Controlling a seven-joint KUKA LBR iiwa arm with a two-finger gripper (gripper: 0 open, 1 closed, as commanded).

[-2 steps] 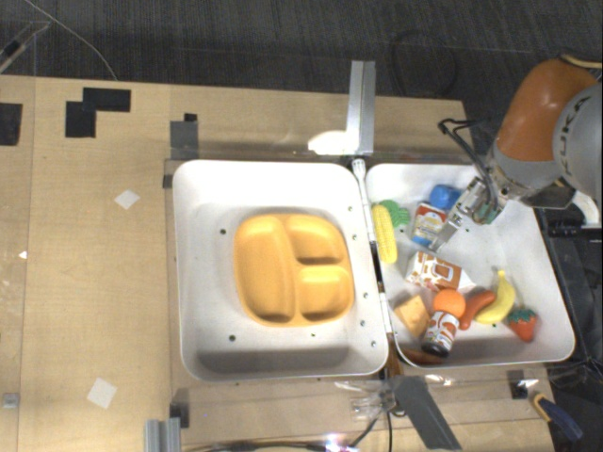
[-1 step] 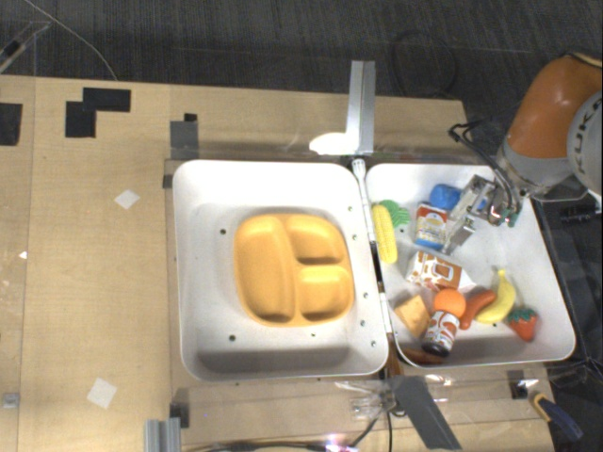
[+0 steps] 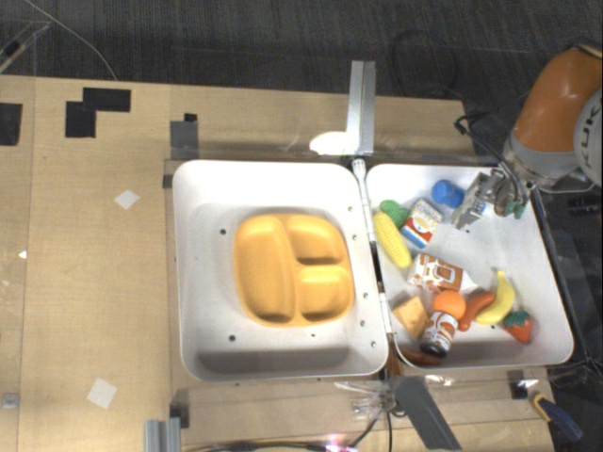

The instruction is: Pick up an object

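Note:
My gripper (image 3: 490, 207) hangs over the back right part of the right bin (image 3: 551, 281), open, with nothing between its fingers. Just left of it lie a blue object (image 3: 448, 194) and a small white carton (image 3: 424, 222). Further left are a yellow corn cob (image 3: 391, 237) and a green piece (image 3: 394, 211). Toward the front of this bin sit a printed box (image 3: 436, 273), an orange ball (image 3: 449, 304), a small bottle (image 3: 436, 333), a tan cracker (image 3: 410, 314), a banana (image 3: 502, 299) and a red-and-green toy (image 3: 517, 327).
The left bin (image 3: 203, 252) holds a yellow divided tray (image 3: 292, 266). A metal post (image 3: 362, 111) stands behind the seam between the bins. The orange-banded arm (image 3: 561, 102) comes in from the upper right. Bare white floor lies under the gripper.

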